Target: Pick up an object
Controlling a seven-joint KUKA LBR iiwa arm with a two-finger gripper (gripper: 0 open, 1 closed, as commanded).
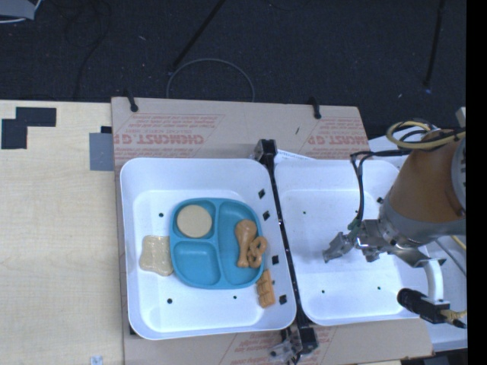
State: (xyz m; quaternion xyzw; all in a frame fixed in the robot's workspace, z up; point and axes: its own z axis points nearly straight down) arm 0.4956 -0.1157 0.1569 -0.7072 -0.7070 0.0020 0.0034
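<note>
While my arm reaches in from 3 o'clock, my claw (337,247) hangs over the right bin (319,303), toward its middle; I cannot tell how far it is open, and I see nothing in it. The left bin (144,181) holds a blue tray (202,268); a round cracker (193,220) lies at its 11 o'clock, a pretzel (249,243) at 3 o'clock; a pale biscuit (156,255) touches its 9 o'clock edge; a small brown piece (265,289) lies at 5 o'clock.
</note>
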